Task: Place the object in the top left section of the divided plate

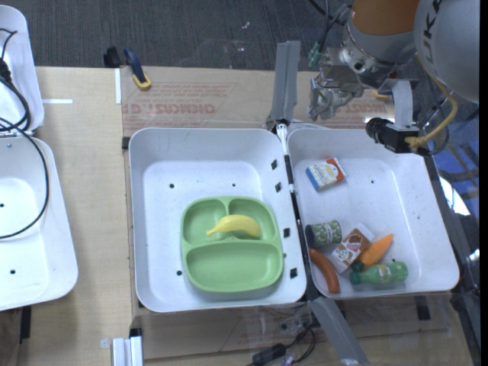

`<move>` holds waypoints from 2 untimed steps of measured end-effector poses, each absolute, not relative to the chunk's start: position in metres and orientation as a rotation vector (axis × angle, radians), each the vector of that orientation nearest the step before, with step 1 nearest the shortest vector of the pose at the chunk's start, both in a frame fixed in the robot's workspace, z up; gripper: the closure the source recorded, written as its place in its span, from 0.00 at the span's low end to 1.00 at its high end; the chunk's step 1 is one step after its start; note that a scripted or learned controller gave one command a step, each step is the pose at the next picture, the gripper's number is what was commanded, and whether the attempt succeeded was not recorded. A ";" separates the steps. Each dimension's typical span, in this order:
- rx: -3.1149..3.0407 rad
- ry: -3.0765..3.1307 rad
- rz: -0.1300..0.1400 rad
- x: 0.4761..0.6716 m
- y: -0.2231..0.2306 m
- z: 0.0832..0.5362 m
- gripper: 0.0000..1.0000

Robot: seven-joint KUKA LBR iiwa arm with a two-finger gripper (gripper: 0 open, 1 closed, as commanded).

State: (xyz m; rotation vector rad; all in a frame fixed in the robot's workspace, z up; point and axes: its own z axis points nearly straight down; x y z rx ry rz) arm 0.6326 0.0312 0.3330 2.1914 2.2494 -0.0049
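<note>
Cardboard print [179, 107]: reversed, unreadable.
Banana [235, 226]: divided plate [231, 272], across its top 2 sections.
Gripper [326, 105]: fingers apart, grasping nothing.

Overhead slanted view, both bins [152, 204]

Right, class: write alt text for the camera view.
A banana lies across the top sections of a green plate in the left bin. The gripper hangs above the right bin of toy food.

**Grey arm, orange band**

The arm [450, 21] is pale grey with dark lettering and a broad orange band [385, 2]. Thin cables run beside the metal tool [326, 104]. A black, yellow-trimmed unit [393, 134] hangs alongside.
</note>
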 end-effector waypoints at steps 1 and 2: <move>2.274 2.165 -0.004 0.659 -0.054 0.404 1.00; 2.559 1.821 -0.006 0.659 -0.115 0.440 1.00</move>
